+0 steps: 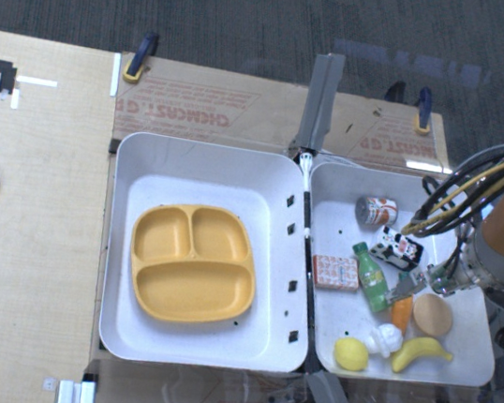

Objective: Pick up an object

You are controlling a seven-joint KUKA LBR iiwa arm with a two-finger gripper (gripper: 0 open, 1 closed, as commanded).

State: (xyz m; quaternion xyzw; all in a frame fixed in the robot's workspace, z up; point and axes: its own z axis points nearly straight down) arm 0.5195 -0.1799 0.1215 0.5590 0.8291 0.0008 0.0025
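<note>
Hand is low in the right bin, tip among the clutter; can't tell if it's released or clenched, nothing visibly gripped.

Likely target: green bottle, lying on its side just left of the hand, cap end pointing up-left. Looks like light, stiff plastic, smooth and round, so it'll probably roll or squirt out if pinched off-centre. I'd take it across the mid-body, square to its long axis.

Neighbours:
- orange piece right below the hand, touching the bottle's lower end
- tan egg-like ball just right and below
- banana and lemon further below
- small red-and-white box left of the bottle
- can above

Yellow divided plate sits in the left bin, well off.
</note>
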